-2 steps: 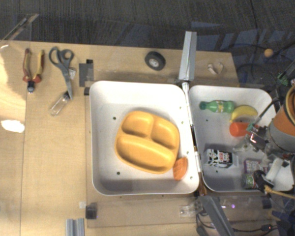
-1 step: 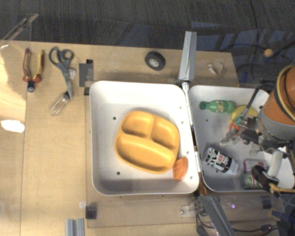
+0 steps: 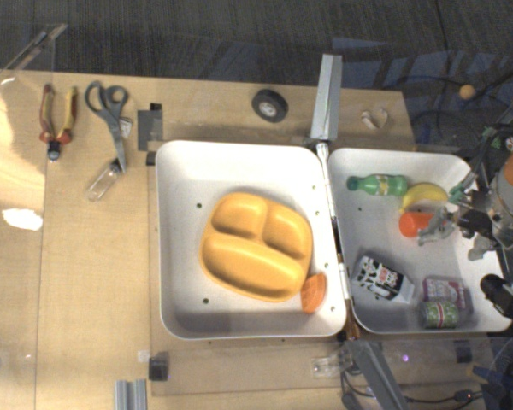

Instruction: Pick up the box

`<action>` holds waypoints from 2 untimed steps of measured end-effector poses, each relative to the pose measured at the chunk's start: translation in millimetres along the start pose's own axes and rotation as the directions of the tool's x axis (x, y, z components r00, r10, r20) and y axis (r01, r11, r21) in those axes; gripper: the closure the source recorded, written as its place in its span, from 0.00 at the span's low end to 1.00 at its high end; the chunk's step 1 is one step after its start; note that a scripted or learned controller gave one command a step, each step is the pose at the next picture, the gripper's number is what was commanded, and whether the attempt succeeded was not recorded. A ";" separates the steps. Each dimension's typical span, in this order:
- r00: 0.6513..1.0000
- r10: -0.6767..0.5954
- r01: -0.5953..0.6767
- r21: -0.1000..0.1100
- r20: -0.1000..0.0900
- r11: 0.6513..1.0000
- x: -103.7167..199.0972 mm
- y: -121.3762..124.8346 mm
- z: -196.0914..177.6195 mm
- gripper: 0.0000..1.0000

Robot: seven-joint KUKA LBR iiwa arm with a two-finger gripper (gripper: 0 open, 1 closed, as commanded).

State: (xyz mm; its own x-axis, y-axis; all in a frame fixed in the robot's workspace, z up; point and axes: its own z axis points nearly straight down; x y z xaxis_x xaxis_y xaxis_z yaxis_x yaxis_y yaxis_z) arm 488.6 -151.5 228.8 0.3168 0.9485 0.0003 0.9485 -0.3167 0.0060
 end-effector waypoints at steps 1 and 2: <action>0.998 0.061 -0.061 0.005 0.000 0.998 -12.1 2.5 77.1 0.00; 0.998 -0.063 0.063 0.002 -0.001 0.998 31.0 -10.5 39.3 0.00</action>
State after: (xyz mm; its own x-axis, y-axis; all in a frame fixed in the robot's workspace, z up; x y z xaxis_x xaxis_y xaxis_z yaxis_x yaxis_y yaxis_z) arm 488.7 -118.8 189.4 0.2565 0.9665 0.0011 0.9665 -0.2565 0.0043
